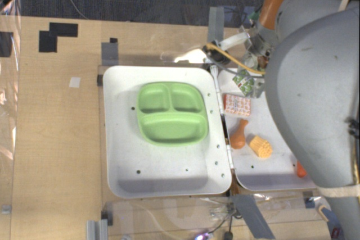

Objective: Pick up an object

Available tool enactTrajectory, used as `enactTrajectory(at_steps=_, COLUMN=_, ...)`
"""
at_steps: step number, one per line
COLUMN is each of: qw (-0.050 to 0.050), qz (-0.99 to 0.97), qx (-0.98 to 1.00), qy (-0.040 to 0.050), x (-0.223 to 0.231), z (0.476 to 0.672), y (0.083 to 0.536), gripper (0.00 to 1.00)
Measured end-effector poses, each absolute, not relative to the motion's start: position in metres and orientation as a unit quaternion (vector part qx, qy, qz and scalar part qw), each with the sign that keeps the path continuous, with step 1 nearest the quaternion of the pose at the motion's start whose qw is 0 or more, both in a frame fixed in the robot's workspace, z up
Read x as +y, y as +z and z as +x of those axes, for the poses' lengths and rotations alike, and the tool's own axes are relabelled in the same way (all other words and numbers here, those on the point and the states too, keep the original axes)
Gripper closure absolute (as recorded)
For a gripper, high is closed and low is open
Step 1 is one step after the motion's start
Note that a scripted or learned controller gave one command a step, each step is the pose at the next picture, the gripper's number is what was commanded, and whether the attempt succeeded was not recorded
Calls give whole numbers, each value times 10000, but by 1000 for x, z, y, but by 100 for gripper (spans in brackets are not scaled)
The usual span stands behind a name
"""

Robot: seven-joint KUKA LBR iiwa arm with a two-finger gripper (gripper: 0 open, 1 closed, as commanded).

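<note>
A light wooden tabletop (pixel 50 137) carries two shallow white bins side by side. The left bin (pixel 121 171) holds a green divided plate (pixel 171 113) lying flat near its middle, with two small compartments at the far side and one long one at the near side. The right bin (pixel 264 174) is largely covered by the grey arm (pixel 312 98), which reaches in from the right and bears an orange band (pixel 273 3) above its wrist. The hand (pixel 252 62) sits over the far end of the right bin, close to the wall shared with the left bin; whether it is apart or together cannot be told, since cables and the wrist hide it. Just below it lies a small green and white packet (pixel 243 82), and beside that a red and white patterned box (pixel 237 104). Nearer the front lie an orange pear-shaped object (pixel 239 135) and, just to its right, a yellow ridged piece (pixel 260 146), close together. A small orange-red item (pixel 301 170) peeks out at the arm's edge.
</note>
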State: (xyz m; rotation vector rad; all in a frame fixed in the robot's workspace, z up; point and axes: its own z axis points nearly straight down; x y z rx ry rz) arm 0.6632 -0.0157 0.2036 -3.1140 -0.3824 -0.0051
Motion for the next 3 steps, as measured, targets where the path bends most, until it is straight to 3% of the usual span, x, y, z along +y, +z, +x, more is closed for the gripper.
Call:
enactTrajectory(at_steps=2, qw=15, qz=-9945, qx=-1043, qy=-12, x=-13, z=661, y=201, gripper=100)
enactTrajectory(at_steps=3, qw=12, qz=-9948, qx=-1021, qy=-13, x=-9, z=663, y=226, gripper=100)
